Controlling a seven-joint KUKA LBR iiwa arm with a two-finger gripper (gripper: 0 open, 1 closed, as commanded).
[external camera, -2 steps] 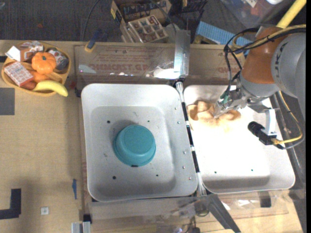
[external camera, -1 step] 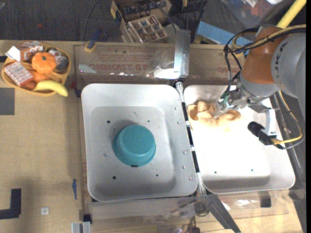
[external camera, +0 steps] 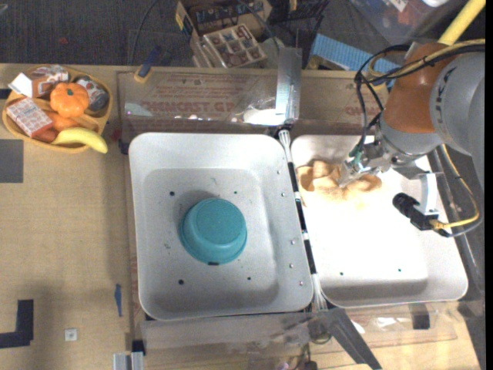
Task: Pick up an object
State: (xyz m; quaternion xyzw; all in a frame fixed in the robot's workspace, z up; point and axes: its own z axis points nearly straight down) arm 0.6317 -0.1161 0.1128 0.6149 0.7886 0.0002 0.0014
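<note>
White plastic makes up both shallow bins, set side by side with their inner rims touching along the middle of the bench. The left bin [external camera: 154, 168] holds a teal bowl [external camera: 215, 230], upside down near its centre, with bare floor on every side of it out to the walls. In the right bin [external camera: 431, 284], a tan, pretzel-like object [external camera: 327, 178] lies in the far corner, close to the dividing rim and the far wall. The gripper [external camera: 356, 166] is down over that object's right part, near the far wall; whether its fingers are apart or together cannot be told. The near two-thirds of the right bin's floor lies bare. A yellow dish of toy food [external camera: 54, 114] sits well apart, at the bench's far left.
</note>
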